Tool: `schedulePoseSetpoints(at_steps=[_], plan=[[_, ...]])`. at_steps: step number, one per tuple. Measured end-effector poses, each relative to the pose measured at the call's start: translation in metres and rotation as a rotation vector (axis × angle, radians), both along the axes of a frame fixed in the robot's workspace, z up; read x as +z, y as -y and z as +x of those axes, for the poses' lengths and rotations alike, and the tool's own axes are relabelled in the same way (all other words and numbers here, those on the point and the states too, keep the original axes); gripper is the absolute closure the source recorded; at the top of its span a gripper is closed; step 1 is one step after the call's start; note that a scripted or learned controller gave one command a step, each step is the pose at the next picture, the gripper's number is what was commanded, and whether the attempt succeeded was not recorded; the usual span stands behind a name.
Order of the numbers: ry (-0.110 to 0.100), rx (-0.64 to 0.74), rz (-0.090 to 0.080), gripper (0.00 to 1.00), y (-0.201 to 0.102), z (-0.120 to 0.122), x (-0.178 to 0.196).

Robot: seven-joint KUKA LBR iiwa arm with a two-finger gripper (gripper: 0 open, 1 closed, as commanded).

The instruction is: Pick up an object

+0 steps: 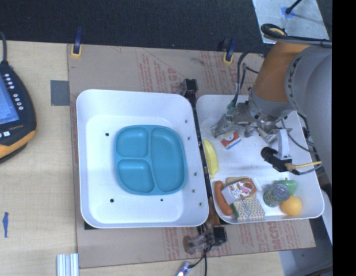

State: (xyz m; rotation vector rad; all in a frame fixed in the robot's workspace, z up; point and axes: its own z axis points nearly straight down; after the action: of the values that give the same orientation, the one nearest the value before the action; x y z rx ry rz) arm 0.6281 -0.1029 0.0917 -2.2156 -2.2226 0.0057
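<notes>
At right of centre in the frame, the claw [234, 130] hangs over a small red-and-white carton [230, 141] (probably light, crushable); grip its flat sides. Claw's state: cannot tell.

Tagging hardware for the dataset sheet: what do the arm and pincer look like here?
The arm is bulky and rounded, grey, with an orange band above the wrist. Thin black cables loop along its left side. The pincer is grey bare metal, angular, with linkages and brackets. A black part with a yellow wire hangs beside it.

One fixed camera overhead — slanted down, taking in both bins [85, 154].
</notes>
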Motion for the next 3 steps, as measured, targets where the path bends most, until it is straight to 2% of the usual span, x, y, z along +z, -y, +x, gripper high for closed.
schedulePoseSetpoints(at_steps=[1,2,3], plan=[[-0.001,0.003,0.0,0.0,-0.01,-0.008,0.0],[0.002,0.001,0.001,0.0,-0.01,0.028,0.0],[0.0,0.001,-0.001,0.0,-0.002,-0.007,0.008]])
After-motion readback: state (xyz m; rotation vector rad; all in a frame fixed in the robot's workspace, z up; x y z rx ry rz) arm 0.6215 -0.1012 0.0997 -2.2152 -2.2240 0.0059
